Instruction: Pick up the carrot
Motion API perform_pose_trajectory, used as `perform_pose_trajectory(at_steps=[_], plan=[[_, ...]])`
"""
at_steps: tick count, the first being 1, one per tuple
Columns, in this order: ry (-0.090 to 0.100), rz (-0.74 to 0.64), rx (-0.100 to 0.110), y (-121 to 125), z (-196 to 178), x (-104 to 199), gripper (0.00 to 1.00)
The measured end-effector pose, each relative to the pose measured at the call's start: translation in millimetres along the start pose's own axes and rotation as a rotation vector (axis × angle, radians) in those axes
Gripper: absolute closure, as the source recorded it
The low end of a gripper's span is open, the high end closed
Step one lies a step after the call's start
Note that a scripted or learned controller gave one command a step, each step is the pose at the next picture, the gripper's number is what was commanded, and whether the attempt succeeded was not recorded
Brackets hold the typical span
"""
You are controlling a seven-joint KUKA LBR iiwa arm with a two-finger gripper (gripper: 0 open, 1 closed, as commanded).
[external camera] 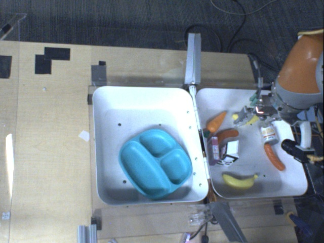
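The carrot [216, 121], orange and tapered, lies in the right bin [288, 189] near its left wall, pointing down-left. My gripper [255, 110] hangs over the upper middle of that bin, to the right of the carrot and apart from it. The grey arm with its orange band [302, 65] comes in from the right above it. Nothing shows in the gripper's grasp.
Around the carrot lie a brown sausage [227, 134], a small dark box [214, 149], a white card [231, 151], a banana [240, 180], a small bottle [269, 134], an orange-red sausage [274, 157] and a small yellow item [237, 118]. A blue divided plate [155, 162] sits in the left bin [106, 135].
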State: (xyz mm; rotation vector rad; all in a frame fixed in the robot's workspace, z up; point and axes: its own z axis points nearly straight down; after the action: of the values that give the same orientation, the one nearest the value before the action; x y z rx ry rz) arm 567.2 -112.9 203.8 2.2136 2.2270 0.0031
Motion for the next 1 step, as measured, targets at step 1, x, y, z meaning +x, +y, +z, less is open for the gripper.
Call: perform_pose_trajectory(at_steps=[1], plan=[[-0.004, -0.091, -0.023, 37.1, 88.5, 18.8, 0.00]])
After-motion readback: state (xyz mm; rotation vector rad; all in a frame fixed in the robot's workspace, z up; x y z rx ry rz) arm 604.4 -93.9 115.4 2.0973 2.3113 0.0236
